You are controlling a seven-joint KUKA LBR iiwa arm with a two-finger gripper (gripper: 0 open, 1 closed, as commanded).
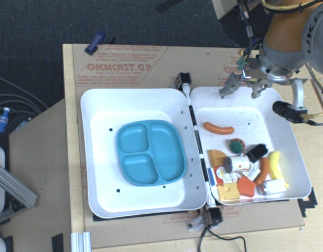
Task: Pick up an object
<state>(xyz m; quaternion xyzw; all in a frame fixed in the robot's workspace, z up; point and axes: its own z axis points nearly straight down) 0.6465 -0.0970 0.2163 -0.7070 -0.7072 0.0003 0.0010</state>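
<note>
While the arm [292, 30] reaches in over the far edge of the right bin [303, 167], you can see its hand [243, 88] hovering above that bin's far rim, fingers spread apart and gripping nothing. Take the right bin as your landmark: all the small objects sit inside it. A hot dog sausage [219, 128] lies alone toward its far half, well apart from the hand. Nearer the front, a dark green ball [236, 145] sits just beside a black block [256, 152]. The bin's front part holds a crowded heap: a yellow banana [276, 164] along the outer side, an orange carrot-like piece [263, 171] beside it, a white cylinder [238, 164], a red block [246, 186] and a yellow waffle-like square [229, 192], several of them touching. Just left of the right bin, sharing its inner wall, stands the left bin [93, 140], which holds a blue divided plate [150, 152]. Both bins rest on the tabletop [125, 67].
</note>
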